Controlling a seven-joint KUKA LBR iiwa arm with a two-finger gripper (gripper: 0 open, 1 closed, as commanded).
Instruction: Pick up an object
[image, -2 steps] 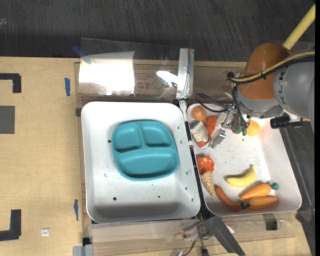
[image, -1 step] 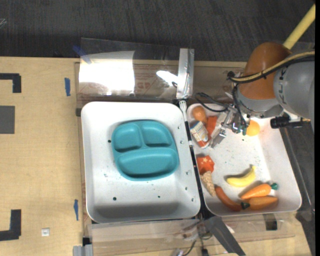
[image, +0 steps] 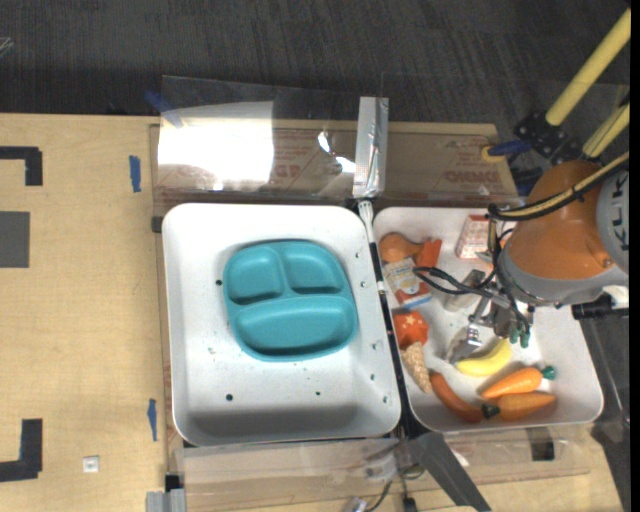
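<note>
The right bin (image: 580, 345) holds a pile of toy food. A yellow banana (image: 484, 361) lies near its middle, with two orange carrots (image: 515, 382) just in front of it and a red tomato (image: 410, 328) to its left. My gripper (image: 492, 335) is down inside this bin, right over the banana's upper edge. Cables and the wrist hide how it meets the banana. Nothing is seen lifted off the bin floor.
The left bin (image: 195, 300) carries a teal divided plate (image: 288, 298). At the back of the right bin sit an orange round fruit (image: 397, 245), a red-and-white packet (image: 405, 281) and a pink packet (image: 472, 238). A reddish sausage-like piece (image: 450, 396) lies along the front left.
</note>
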